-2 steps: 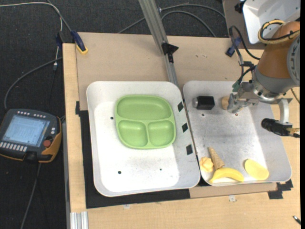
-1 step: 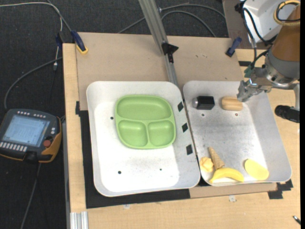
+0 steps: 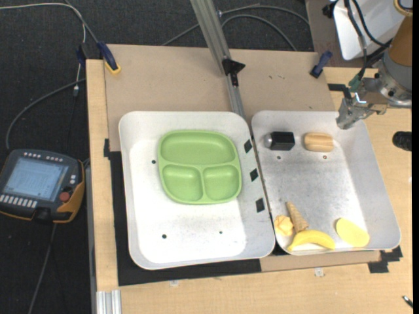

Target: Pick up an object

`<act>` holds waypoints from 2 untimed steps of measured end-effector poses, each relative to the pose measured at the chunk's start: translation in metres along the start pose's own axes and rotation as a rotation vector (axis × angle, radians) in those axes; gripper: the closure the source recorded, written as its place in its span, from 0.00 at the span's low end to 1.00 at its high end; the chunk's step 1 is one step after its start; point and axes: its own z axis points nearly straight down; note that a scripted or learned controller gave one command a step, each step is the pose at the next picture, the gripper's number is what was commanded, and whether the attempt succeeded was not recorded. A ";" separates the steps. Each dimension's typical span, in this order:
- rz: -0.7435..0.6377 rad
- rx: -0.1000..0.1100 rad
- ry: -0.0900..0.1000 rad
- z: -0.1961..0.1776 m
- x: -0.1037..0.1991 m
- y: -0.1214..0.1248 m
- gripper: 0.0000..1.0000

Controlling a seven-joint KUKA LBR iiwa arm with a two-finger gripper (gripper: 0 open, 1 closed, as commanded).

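Observation:
The right bin (image 3: 366, 175) holds a black block (image 3: 281, 140) and a tan bread-like roll (image 3: 318, 142) near its far edge. At its near edge lie an ice-cream cone (image 3: 296, 216), a banana (image 3: 310, 241), a pale yellow piece (image 3: 283, 225) and a yellow disc (image 3: 352, 232). My gripper (image 3: 346, 120) hangs at the bin's far right corner, just right of the roll and above it, with nothing seen between its fingers.
A green divided plate (image 3: 199, 166) lies in the left bin (image 3: 144, 241). A metal pole (image 3: 213, 34) slants over the bench between the bins. Blue clamps (image 3: 108, 57) (image 3: 321, 63) grip the board's far edge. A teach pendant (image 3: 39, 185) sits off the bench at left.

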 end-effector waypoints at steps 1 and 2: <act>-0.004 0.010 0.005 -0.004 0.050 -0.027 1.00; -0.004 0.009 0.005 -0.005 0.096 -0.040 1.00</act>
